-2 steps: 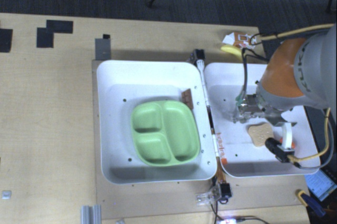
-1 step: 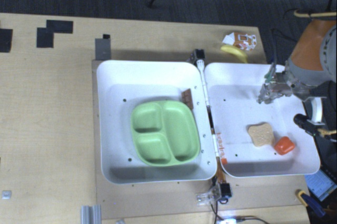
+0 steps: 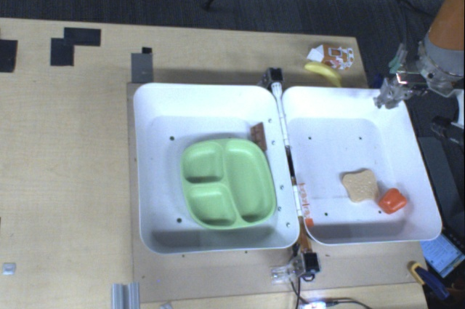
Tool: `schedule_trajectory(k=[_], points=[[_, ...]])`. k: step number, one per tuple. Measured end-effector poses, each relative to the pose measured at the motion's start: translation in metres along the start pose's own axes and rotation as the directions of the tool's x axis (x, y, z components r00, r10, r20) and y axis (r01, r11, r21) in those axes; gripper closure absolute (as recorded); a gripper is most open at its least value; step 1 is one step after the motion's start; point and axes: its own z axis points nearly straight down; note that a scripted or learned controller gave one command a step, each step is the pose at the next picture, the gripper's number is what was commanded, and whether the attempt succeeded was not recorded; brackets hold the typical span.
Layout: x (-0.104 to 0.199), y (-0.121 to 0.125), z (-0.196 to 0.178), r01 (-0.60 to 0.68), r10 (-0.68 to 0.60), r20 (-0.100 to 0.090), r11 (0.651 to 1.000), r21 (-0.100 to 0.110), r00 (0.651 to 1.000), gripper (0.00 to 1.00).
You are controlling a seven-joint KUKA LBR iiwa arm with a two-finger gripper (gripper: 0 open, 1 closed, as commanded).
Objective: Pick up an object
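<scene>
The gripper hangs over the top right corner of the right bin, with the arm reaching in from the right; whether it is wide or narrow I cannot tell. Low in that bin lies a tan slice of bread, and an orange block sits just beside it, toward the right. The left bin holds a green tray with three compartments. A banana lies on the bench above the right bin.

Green tray, orange block, white bins
</scene>
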Motion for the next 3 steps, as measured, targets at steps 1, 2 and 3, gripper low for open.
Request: schedule_trajectory(k=[1, 2, 3], points=[[0.000, 0.000, 0.001, 0.000, 0.000, -0.001, 1.000, 0.002, 1.000, 0.00], [0.050, -0.050, 0.094, -0.001, 0.001, -0.004, 1.000, 0.008, 1.000, 0.00], [0.125, -0.072, 0.100, -0.001, 0.001, -0.003, 1.000, 0.001, 1.000, 0.00]])
